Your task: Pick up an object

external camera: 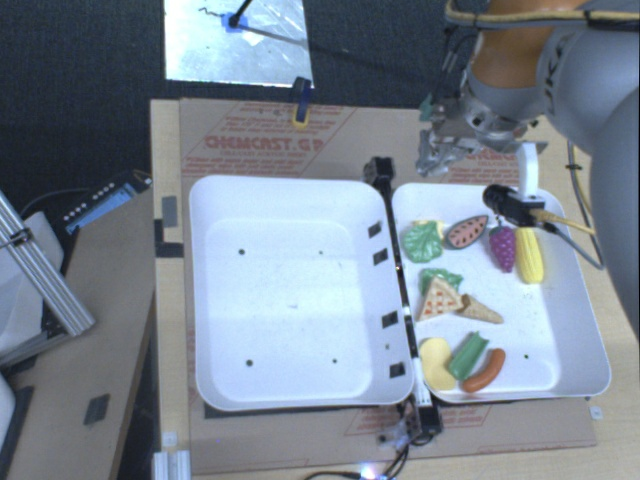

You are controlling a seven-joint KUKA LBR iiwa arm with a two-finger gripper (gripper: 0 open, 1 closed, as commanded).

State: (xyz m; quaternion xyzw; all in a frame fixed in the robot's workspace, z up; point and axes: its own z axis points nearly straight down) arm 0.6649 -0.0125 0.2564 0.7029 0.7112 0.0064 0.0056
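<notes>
Gripper (440, 158) hangs above the far rim of the right bin (575, 318), beside the clamps joining it to the left bin (215, 268); whether it is open or closed cannot be told, and nothing shows in its hold. Just below it in the picture, toward the camera, lie a green lettuce leaf (422, 238) and a watermelon slice (466, 232), with purple grapes (502, 247) and a yellow corn cob (529, 254) to their right. Farther toward the camera sit a pizza wedge (437, 299), a green pepper (467, 355) and a sausage (484, 371).
</notes>
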